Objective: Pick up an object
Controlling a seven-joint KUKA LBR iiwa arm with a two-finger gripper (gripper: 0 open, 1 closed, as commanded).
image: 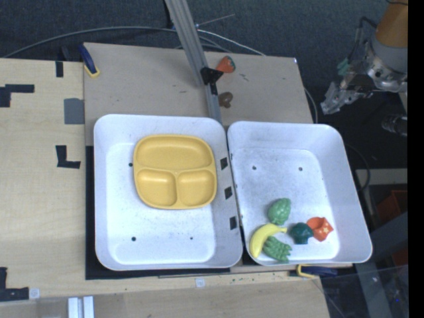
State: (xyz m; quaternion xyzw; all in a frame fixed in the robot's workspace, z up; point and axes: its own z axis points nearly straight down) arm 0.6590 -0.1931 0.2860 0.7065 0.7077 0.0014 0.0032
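Note:
Several small toy foods lie at the near right of the right bin [318,138]: a green lumpy piece [279,211], a yellow banana [262,237], a bright green piece [277,248], a dark teal piece [300,232] and an orange-red piece [320,228]. My gripper [336,101] hangs at the upper right, beyond the right bin's far right corner and well away from the toys. Nothing shows between its fingers.
The left bin [109,177] holds a yellow three-part plate [175,171]. A grey metal post [189,28] rises behind the bins, with a small orange object [226,63] and a brown one [226,99] on the board beside it.

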